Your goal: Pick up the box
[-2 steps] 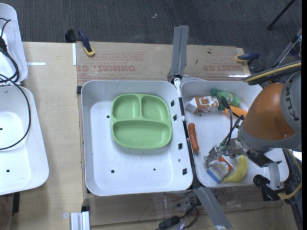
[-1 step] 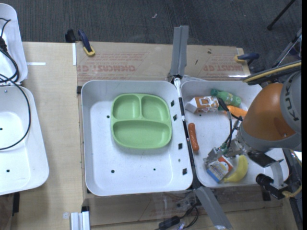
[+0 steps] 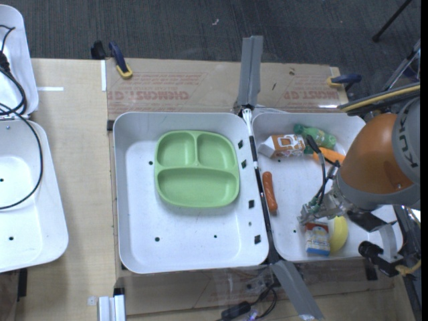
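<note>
Right now the pincer (image 3: 314, 211) hangs low in the right bin (image 3: 294, 249), and the nearest box-like thing is a small blue-and-white box (image 3: 318, 239) just past its tip, on the side toward the bin's front wall. That box lies flat, and its long axis runs from the pincer toward that wall, so it points almost straight away from the tool. A banana (image 3: 341, 233) lies just beside it on the arm's side, close enough to get in the way.

A second candidate, an orange-and-white carton (image 3: 286, 146), lies well apart on the pincer's opposite side, near the back wall, with its long axis across the bin. A sausage (image 3: 269, 191) lies off to the pincer's side, toward the divider.

From where I stand I cannot tell whether the pincer is spread or pressed together, and nothing shows gripped in it. My guess is that the small box is the target, needing only a short drop.
</note>
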`<state>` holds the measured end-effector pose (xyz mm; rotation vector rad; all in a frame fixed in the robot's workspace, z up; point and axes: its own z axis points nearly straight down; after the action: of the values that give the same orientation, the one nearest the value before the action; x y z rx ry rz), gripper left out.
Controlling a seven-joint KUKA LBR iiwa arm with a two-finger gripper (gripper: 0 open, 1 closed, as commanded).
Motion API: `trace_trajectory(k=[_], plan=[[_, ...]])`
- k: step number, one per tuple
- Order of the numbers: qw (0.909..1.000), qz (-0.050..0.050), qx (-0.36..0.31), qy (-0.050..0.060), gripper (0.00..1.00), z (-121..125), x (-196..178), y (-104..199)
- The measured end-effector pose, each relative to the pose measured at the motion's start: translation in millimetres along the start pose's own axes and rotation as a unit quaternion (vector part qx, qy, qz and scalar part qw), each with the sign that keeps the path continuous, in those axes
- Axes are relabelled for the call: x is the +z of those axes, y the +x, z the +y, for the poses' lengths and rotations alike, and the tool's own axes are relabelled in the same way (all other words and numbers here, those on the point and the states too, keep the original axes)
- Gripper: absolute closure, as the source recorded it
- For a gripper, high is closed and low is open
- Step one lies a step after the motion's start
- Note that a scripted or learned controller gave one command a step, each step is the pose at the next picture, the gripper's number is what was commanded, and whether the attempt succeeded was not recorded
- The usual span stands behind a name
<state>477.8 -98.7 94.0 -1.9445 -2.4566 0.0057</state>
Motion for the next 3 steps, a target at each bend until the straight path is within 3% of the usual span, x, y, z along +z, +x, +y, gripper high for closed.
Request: trace_trajectory(k=[1, 2, 3], plan=[[0.9985, -0.003, -0.054, -0.002, 1.0, 35, -122, 53], [0.9985, -0.002, -0.055, -0.001, 0.0, 35, -122, 53], [0.9985, -0.002, -0.054, -0.001, 0.0, 3, -94, 16]])
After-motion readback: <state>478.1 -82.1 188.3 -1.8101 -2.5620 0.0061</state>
